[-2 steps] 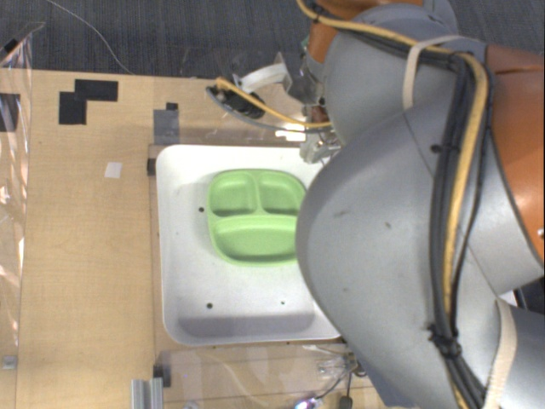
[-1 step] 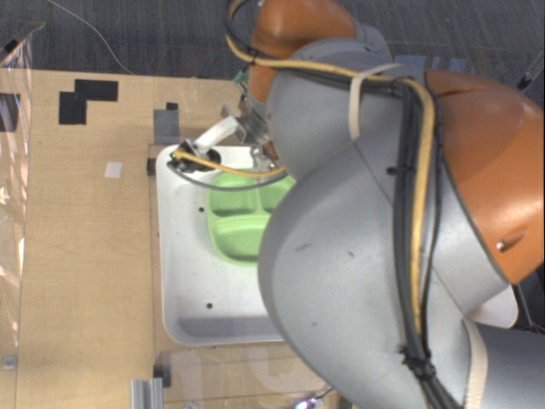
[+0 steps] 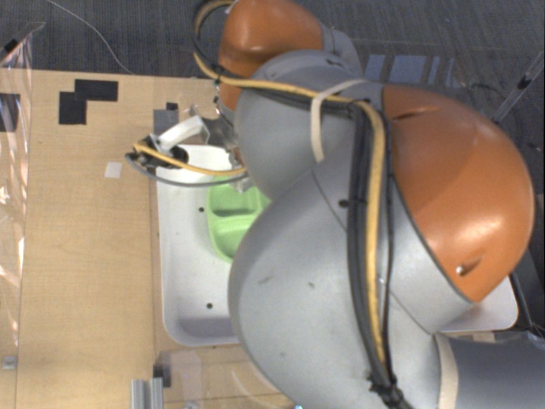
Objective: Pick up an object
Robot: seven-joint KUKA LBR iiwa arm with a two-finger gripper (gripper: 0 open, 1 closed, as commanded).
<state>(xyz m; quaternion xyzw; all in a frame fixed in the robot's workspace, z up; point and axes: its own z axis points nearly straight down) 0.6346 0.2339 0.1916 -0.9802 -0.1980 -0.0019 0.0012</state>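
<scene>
A light green object (image 3: 230, 220) lies in the white bin (image 3: 183, 254), partly hidden under the arm. My gripper (image 3: 241, 175) hangs low over the bin's far end, just above the green object's upper edge. The big grey and orange arm covers most of the bin and hides the fingertips.
The bin sits on a tan wooden bench (image 3: 85, 262). Black marker shapes (image 3: 85, 99) are printed on the bench at the upper left. A clear plastic sheet (image 3: 13, 186) runs along the left edge. The bin's lower left floor shows bare white.
</scene>
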